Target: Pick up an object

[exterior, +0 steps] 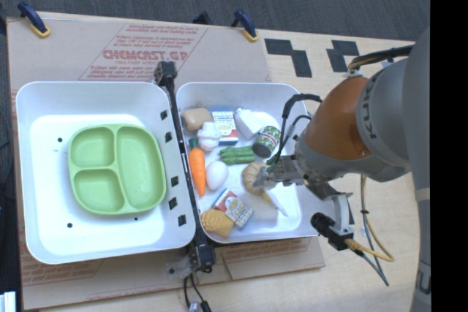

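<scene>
Two shallow white bins are set side by side on the bench, on a sheet of brown cardboard [219, 47] with red print that is clamped at its far edge. In the left bin [36, 230] a light green divided plate [117, 169] with three compartments is laid, alone. The right bin [292, 226] is crowded with small toy foods: an orange carrot [197, 170] is placed along the left wall, a white egg [216, 174] just beside it, a green pod [237, 154] behind the egg, and a tan piece with a white garlic-like piece [210, 135] toward the far left corner. A small can with a green label [267, 141] is tilted near the middle, a white packet [248, 120] behind it, and a printed carton [238, 210] and a yellow corn cob [216, 223] are seen at the near side. The grey arm with its orange band [340, 124] is reached in from the right, over the right wall of this bin. The gripper [265, 175] is lowered among the objects, and a tan, rounded pastry-like object [253, 176] is seen touching its tip, between the egg and the arm, with the can close behind. Whether the claw is released or clenched cannot be told, because it is covered by the wrist.
</scene>
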You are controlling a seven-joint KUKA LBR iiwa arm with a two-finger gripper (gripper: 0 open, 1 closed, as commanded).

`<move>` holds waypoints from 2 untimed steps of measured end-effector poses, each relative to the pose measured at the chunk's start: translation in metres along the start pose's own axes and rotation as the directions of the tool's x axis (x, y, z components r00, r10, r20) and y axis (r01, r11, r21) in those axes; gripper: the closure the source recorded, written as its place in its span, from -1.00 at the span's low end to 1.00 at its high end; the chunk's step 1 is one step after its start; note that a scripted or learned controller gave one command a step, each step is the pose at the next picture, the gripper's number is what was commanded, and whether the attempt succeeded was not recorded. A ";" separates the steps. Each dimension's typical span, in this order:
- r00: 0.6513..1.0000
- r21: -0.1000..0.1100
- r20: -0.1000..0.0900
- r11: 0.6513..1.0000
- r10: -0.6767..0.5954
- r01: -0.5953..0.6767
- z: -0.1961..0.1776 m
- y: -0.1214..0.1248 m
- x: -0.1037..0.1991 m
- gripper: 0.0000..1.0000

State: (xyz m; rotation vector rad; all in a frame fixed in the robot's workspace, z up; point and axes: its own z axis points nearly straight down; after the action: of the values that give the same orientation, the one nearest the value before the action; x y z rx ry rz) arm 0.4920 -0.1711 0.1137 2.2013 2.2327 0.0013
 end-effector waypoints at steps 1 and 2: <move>1.000 -0.006 0.004 1.000 -0.006 0.006 -0.011 0.003 -0.001 1.00; 1.000 -0.006 0.005 1.000 -0.012 0.012 -0.021 0.004 -0.001 1.00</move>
State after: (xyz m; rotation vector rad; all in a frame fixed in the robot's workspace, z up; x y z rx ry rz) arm 0.4960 -0.1720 0.1344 2.1823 2.2402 0.0019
